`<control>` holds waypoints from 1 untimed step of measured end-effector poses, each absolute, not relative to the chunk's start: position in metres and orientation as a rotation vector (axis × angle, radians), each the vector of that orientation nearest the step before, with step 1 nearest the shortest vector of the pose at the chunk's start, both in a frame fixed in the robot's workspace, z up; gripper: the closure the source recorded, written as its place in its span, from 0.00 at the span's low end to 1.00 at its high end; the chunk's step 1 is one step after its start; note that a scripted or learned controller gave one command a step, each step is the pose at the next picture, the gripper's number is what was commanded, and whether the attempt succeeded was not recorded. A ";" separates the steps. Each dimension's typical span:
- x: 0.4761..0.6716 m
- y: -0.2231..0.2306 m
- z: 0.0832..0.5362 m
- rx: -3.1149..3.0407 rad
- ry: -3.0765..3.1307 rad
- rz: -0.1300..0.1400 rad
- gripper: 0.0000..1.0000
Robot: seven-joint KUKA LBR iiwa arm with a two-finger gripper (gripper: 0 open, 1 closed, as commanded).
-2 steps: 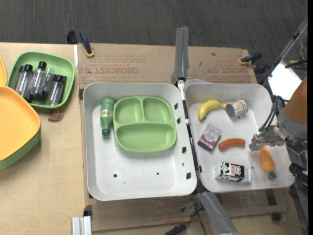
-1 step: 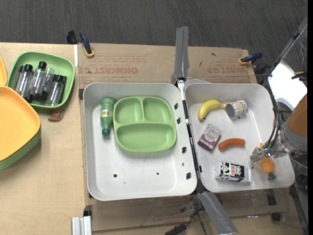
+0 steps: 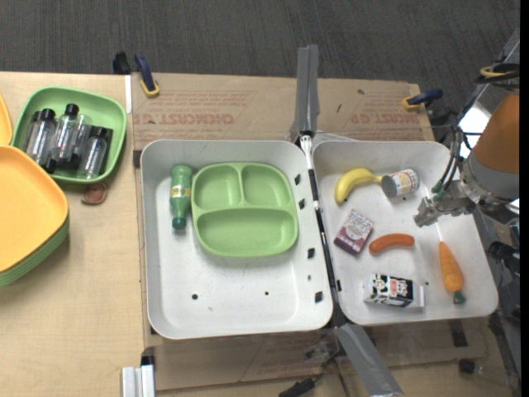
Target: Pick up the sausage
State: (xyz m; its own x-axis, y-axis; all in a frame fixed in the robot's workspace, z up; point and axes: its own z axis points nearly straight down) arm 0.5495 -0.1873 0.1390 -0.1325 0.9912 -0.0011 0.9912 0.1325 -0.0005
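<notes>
I see a dark carpeted floor behind a bench covered in brown cardboard, with two shallow white bins side by side on it. My gripper (image 3: 430, 212) hangs over the right bin (image 3: 364, 154), close to its right wall, and I cannot tell how it is set from this angle; nothing shows in its grip.

The sausage (image 3: 391, 242) lies on the bin floor just left of the gripper and a little nearer the front edge, lengthwise across the bin. It has bare white floor on its right side, toward the gripper. On its left a small purple packet (image 3: 354, 231) sits just beside it, nearly touching its end.

In front of the gripper, along the right wall, a carrot (image 3: 450, 270) lies pointing toward the front corner. A black-and-white milk carton (image 3: 395, 290) lies near the front rim, in front of the sausage. Behind and left of the gripper, a small can (image 3: 401, 182) lies on its side with a banana (image 3: 355, 182) next to it, near the back wall.

Far left of the gripper, the left bin (image 3: 240, 313) holds a green divided tray (image 3: 245, 209) and a green bottle (image 3: 180, 195) by its left wall; its front half is open floor. Beyond that, on the bench, I see stacked orange plates (image 3: 29, 213) and a green dish of dark-capped vials (image 3: 70, 137).
</notes>
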 end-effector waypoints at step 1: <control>0.502 -0.150 0.140 1.858 2.535 -0.001 1.00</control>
